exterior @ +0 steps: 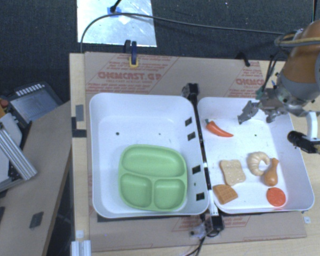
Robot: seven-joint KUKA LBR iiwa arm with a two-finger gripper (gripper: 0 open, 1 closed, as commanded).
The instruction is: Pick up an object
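Camera view: arm (pixel 304 63) reaches in from the right, gripper (pixel 260 112) fingers apart and holding nothing, over the right bin's (pixel 304 169) far side, right of the chili pepper (pixel 219 129).

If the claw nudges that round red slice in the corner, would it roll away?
Probably not: the red slice lies flat, so it would likely slide. Being so thin, it may be hard to pinch. It sits near the right bin's wall, which could crowd the gripper.

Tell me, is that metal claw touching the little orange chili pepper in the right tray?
Apart. The camera view shows bare white bin floor between the gripper and the chili pepper, which lies on its own nearer the divider.
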